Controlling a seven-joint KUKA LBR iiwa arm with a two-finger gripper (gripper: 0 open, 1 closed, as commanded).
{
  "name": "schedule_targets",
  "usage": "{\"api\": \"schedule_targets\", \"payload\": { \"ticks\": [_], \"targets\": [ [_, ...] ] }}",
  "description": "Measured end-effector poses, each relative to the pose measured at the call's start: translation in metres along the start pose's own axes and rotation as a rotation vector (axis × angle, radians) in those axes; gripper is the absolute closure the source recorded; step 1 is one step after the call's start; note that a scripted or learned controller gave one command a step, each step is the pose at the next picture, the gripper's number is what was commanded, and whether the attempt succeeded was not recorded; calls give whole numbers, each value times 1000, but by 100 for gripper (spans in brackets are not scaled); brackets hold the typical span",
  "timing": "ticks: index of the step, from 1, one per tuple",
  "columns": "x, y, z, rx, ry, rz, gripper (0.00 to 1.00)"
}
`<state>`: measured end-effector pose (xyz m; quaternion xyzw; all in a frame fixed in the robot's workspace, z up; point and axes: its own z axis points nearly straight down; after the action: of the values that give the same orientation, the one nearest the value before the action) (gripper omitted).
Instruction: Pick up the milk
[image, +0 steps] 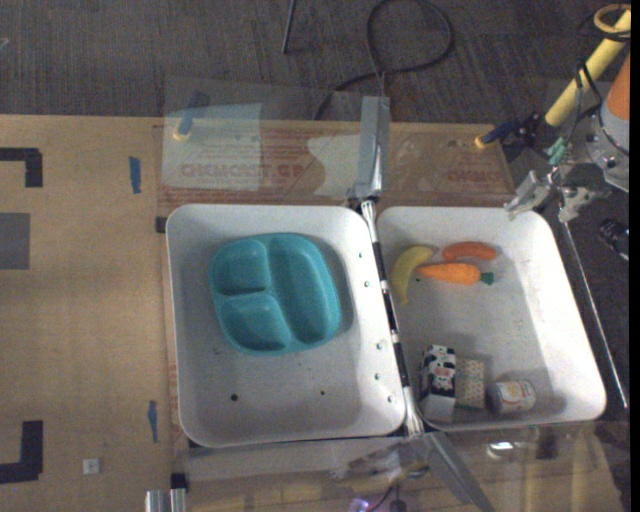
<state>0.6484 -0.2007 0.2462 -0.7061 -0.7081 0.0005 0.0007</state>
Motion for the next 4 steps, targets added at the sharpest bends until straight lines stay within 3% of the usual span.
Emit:
{"api": "schedule_targets", "payload": {
  "ticks": [1, 2, 3, 4],
  "targets": [
    [74, -90, 104, 0, 1, -15, 0],
    [74, -89, 104, 0, 1, -15, 0],
    [106, -154, 158, -14, -3, -190, 0],
    [102, -152, 148, -20, -7, -184, 100]
  ]
}}
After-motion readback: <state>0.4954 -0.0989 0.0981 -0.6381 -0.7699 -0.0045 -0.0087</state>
